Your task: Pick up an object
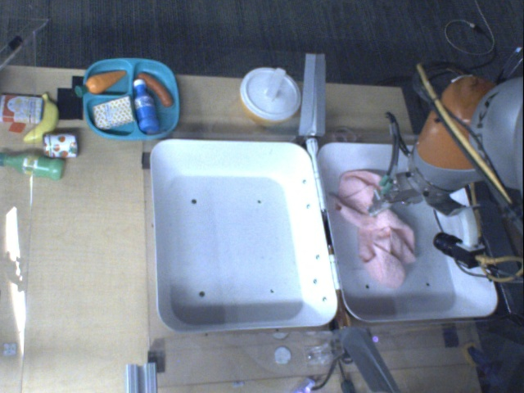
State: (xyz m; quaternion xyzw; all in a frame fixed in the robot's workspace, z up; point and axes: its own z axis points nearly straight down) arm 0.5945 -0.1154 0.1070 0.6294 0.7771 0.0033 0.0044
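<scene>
A crumpled pink cloth (378, 229) lies in the right bin (426, 301), stretching from its upper left toward the middle. The gripper (383, 198) reaches in from the right, below the orange-banded wrist, and its tip is down against the upper part of the cloth. The fingertips are small and dark against the fabric, and how they stand is not clear.
The left bin (237, 236) sits beside the right one, with a metal divider post (311, 97) between them at the back. A teal tray (131, 97) of toy food, a lidded cup (270, 95), a banana (41, 121) and small items sit on the bench at the left.
</scene>
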